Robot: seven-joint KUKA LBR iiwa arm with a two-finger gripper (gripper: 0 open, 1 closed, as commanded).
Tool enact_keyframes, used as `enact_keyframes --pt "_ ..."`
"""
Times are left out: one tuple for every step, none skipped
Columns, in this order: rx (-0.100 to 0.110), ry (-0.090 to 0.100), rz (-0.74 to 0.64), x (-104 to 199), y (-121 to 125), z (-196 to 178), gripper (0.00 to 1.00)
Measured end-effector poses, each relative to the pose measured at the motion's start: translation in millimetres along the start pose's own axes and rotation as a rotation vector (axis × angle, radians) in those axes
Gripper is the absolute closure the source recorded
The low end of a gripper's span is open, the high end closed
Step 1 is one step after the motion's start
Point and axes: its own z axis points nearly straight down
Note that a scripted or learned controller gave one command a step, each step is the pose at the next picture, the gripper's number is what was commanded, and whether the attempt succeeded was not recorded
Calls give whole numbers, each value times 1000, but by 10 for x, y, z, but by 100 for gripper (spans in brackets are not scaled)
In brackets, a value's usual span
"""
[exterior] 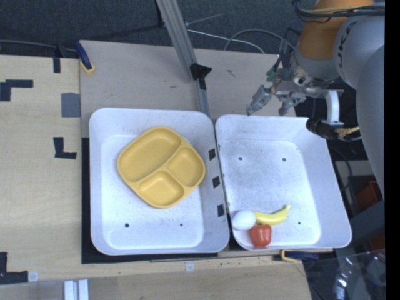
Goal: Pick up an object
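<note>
From the camera view, the hand [270, 102] hangs above the far rim of the right bin [325, 186], its two fingers spread apart with nothing between them; the grey arm [359, 36] reaches in from the right. In that bin's near corner a white egg [244, 219], a yellow banana [273, 215] and a red pepper [261, 234] sit clustered, touching one another, well apart from the hand; the left bin [103, 186] on the desk [37, 167] holds a yellow divided plate [160, 166].
</note>
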Motion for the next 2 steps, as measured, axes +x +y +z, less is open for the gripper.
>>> enact_keyframes --pt "0 0 0 -1 0 0 0" --pt "3 -1 0 21 1 434 0"
